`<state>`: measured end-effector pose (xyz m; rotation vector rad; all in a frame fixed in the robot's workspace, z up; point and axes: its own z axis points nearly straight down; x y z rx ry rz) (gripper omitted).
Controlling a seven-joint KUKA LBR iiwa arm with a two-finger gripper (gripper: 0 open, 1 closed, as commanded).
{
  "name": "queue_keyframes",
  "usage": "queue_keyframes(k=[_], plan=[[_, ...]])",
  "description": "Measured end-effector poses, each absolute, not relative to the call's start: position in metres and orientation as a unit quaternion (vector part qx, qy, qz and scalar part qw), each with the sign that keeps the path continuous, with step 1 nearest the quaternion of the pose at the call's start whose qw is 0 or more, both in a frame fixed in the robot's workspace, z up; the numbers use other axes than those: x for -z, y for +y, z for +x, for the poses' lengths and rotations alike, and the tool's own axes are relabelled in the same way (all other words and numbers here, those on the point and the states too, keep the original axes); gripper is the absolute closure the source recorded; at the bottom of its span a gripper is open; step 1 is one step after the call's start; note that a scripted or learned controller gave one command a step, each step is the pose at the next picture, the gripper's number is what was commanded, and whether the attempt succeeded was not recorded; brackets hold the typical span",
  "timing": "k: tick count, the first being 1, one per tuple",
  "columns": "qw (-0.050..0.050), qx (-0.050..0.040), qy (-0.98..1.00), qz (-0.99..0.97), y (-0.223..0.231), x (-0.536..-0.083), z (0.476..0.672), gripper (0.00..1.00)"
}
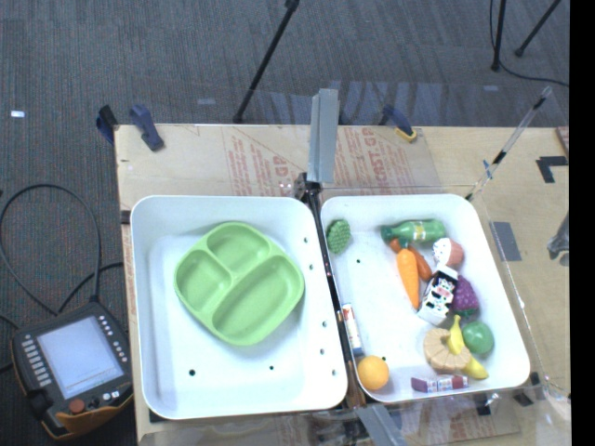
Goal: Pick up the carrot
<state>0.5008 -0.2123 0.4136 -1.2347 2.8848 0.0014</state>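
The carrot is orange and lies lengthwise in the right white bin, its thick end toward the far side. Its top touches a green bottle. A black-and-white milk carton leans close against its right side, and another small orange piece sits between them.
The right bin also holds a purple grape bunch, green apple, banana, orange fruit, a green ridged disc and a thin tube. A green divided plate lies in the left bin. A teach pendant lies on the floor at left.
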Motion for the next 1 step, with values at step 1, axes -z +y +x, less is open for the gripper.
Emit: queue_keyframes(k=[1], plan=[[-0.002,-0.0050,0.895,-0.446,-0.1880,-0.3129,0.4879,1.00]])
